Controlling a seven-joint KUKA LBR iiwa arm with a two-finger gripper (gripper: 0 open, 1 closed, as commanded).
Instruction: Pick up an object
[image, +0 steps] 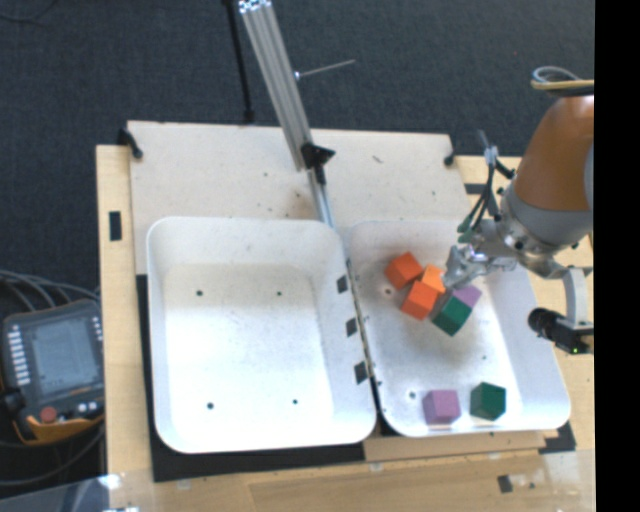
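In the right bin (520, 385) lie several small blocks. Two orange cubes (404, 269) (425, 294) sit near the bin's middle, touching a green cube (453, 315) and a pale purple block (467, 295). My gripper (461, 273) hangs low over this cluster, right at the second orange cube and the purple block; the wrist hides its tips. A purple cube (441, 405) and a dark green cube (488, 400) rest apart near the bin's front edge.
The left bin (250, 330) stands beside the right one, separated by a narrow ridge. A slanted metal pole (285, 90) rises from behind the bins. A teach pendant (55, 360) lies off the bench at the left.
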